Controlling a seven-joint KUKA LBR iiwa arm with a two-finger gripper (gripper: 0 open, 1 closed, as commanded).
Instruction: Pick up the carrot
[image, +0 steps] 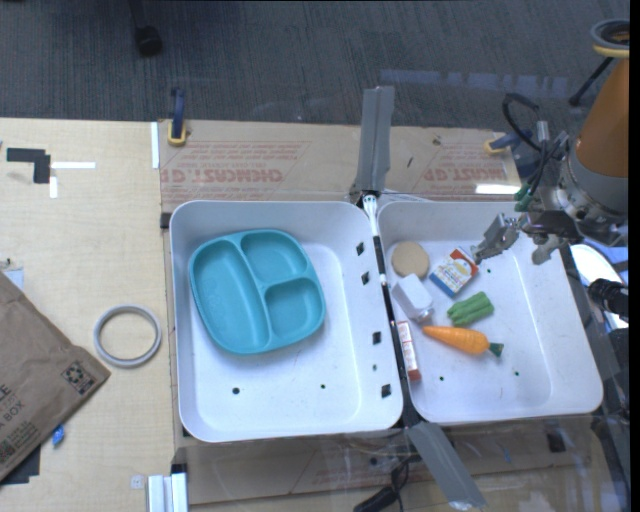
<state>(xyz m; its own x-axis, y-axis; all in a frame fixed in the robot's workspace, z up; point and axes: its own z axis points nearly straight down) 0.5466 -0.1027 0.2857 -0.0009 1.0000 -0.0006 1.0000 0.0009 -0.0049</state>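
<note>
The orange carrot (460, 340) with a small green top lies flat in the middle of the right bin (540, 390), its tip pointing left. My gripper (518, 240) hangs over the bin's upper right part, well above and to the right of the carrot. Its two grey fingers stand apart with nothing between them.
Around the carrot lie a green vegetable (470, 308), a red and white carton (455, 272), a tan round disc (409, 260), a white block (412, 298) and a red tube (405, 350). The left bin (290, 390) holds a blue divided plate (258, 290). A tape ring (127, 334) lies on the bench.
</note>
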